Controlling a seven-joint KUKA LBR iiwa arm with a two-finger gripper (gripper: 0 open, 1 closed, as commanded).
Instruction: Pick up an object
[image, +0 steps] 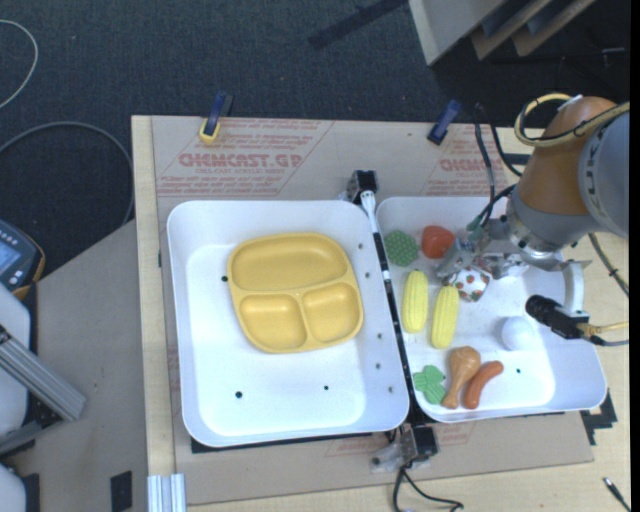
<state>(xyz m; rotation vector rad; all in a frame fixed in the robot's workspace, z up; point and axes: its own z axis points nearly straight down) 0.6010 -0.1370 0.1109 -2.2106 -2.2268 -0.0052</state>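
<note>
Left to right: yellow divided plate (293, 292) in left bin (195, 380), toys in right bin (575, 385), with gripper (468, 268), state impossible to tell, at speckled ball (471, 286), three o'clock of corn (414, 301); seemingly mid-reach, needing firm closure.
</note>
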